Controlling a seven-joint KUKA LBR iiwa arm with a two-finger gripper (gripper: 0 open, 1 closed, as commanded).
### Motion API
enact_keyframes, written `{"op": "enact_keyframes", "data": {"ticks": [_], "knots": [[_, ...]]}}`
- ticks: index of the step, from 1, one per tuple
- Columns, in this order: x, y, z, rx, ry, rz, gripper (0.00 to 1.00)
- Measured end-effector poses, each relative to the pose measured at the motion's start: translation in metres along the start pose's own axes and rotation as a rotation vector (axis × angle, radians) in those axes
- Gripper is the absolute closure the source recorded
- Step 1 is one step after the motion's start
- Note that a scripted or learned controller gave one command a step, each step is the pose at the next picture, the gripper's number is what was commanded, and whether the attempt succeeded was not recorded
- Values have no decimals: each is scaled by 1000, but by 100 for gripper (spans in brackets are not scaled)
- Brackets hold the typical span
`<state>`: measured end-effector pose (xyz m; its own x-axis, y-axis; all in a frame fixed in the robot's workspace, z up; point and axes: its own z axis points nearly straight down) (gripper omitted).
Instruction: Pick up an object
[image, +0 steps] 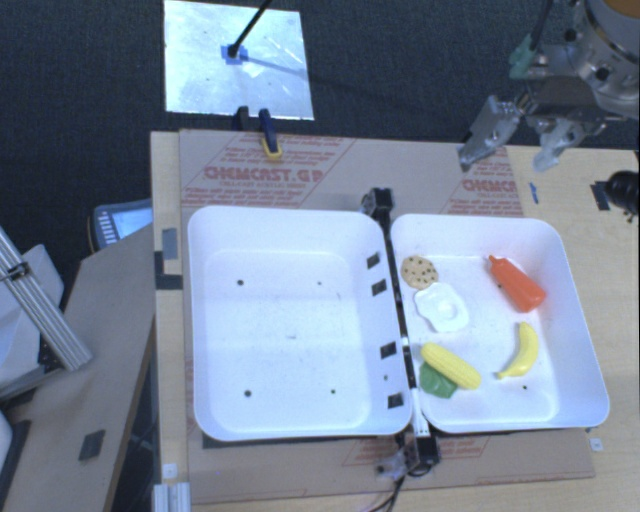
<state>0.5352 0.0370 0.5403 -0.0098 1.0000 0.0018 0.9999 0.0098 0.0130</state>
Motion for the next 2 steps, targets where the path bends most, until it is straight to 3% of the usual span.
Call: {"op": "enact_keyframes", "data": {"ticks": [1, 2], "knots": [[114, 35, 7, 9, 1, -5, 0], [202, 65, 8, 11, 1, -3, 0]]}}
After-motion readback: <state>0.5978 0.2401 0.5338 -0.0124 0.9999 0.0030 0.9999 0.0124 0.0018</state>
